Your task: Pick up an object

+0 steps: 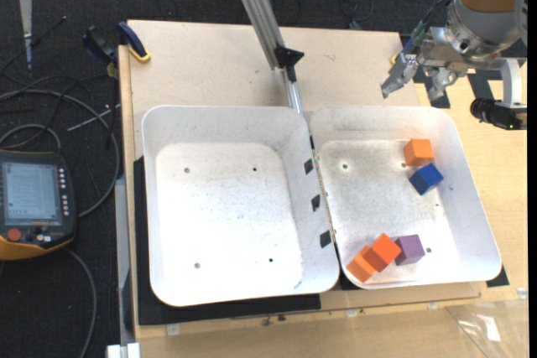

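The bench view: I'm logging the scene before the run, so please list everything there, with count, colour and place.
Bins: two, white, side by side on the bench.
Orange blocks: three; one at the right bin's far side, two touching near its front edge.
Blue block: one, just in front of the far orange block.
Purple block: one, right of the front orange pair.
Handheld controller: one, grey and orange, on the floor left of the bench.
Metal pole: one, grey, slanting over the bench's far side.
Gripper: one, grey, above the bench beyond the right bin.
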`<state>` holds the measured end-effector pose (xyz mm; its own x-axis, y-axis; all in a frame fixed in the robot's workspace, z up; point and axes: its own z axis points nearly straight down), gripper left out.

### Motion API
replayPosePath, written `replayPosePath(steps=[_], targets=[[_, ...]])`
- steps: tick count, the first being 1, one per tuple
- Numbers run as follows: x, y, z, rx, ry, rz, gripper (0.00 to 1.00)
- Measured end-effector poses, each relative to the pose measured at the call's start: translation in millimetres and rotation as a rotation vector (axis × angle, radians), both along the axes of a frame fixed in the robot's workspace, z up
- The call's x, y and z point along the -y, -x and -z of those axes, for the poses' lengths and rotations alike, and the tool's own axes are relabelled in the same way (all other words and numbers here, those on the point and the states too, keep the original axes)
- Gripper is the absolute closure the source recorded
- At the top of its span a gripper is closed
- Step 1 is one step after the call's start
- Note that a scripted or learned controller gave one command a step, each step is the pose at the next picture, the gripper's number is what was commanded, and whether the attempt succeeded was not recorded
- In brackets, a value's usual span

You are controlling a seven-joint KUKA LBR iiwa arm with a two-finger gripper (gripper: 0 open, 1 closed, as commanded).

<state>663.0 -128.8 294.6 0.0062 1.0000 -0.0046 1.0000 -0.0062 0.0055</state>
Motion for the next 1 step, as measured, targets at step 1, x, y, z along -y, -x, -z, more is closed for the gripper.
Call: replayPosePath(steps=[1], targets=[[66.6, 21.6, 158.6, -0.012, -0.004, -0.002, 0.00]])
